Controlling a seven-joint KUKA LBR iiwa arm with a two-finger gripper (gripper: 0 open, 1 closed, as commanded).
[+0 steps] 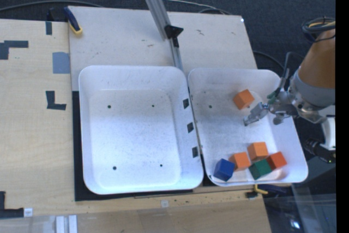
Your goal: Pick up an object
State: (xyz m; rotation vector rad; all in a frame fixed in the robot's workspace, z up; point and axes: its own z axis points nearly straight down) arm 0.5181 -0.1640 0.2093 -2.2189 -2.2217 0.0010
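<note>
Reaching from right, end effector point(256, 115) low beside orange cube point(244, 99); finger state unclear.

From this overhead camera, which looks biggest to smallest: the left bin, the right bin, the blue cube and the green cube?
1. Left bin, largest.
2. Right bin, somewhat narrower in the camera view.
3. Blue cube and green cube: both tiny beside the bins and too alike to rank.

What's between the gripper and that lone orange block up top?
Nothing: in the camera view, just bare white bin floor separates the gripper from the lone orange block.
</note>
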